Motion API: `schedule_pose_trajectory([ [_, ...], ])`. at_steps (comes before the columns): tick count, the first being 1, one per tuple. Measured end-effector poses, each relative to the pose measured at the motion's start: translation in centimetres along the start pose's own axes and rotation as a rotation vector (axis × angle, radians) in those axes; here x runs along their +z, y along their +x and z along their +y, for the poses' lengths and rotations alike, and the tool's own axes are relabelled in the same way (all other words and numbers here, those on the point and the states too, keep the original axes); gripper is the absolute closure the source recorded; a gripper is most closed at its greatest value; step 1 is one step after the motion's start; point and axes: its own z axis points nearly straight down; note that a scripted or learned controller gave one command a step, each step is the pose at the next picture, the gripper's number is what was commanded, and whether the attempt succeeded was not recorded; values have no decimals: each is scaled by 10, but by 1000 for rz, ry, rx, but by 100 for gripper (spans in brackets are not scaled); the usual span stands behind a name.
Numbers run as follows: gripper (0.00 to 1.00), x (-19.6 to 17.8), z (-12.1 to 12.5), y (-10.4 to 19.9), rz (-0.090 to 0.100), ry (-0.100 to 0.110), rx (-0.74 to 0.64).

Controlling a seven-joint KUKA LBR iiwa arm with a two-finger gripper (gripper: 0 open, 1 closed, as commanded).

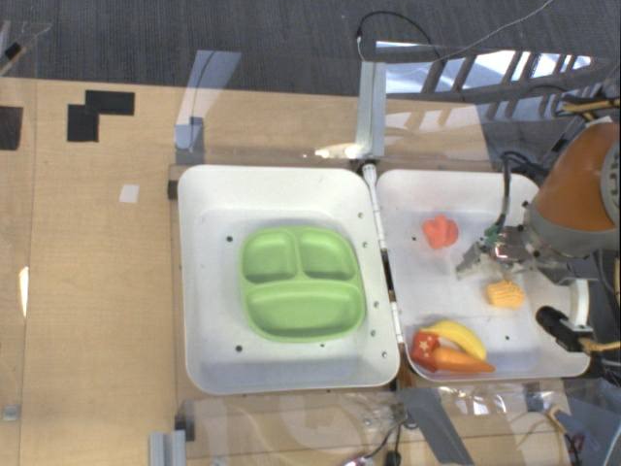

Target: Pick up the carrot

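Note:
The orange carrot (464, 361) lies on its side in the near left corner of the right bin (543, 187). It touches a yellow banana (458, 336) just behind it and a red pepper (424, 347) at its left end. My gripper (492, 262) hovers over the middle of the right bin, well behind and to the right of the carrot. Its fingers (471, 260) are spread open and nothing sits between them.
A red strawberry-like toy (441, 231) lies left of the gripper, and a yellow corn piece (505, 294) lies just in front of it. The left bin (209, 260) holds a green divided plate (301, 282). A raised divider separates the two bins.

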Motion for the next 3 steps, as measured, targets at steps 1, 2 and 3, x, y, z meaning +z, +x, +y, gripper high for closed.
schedule_pose_trajectory([
  [1,0,-68,9,-6,-9,7,-46],
  [2,0,-2,-33,-17,-16,-9,-198],
  [3,0,12,-43,-43,-16,-2,-477],
])
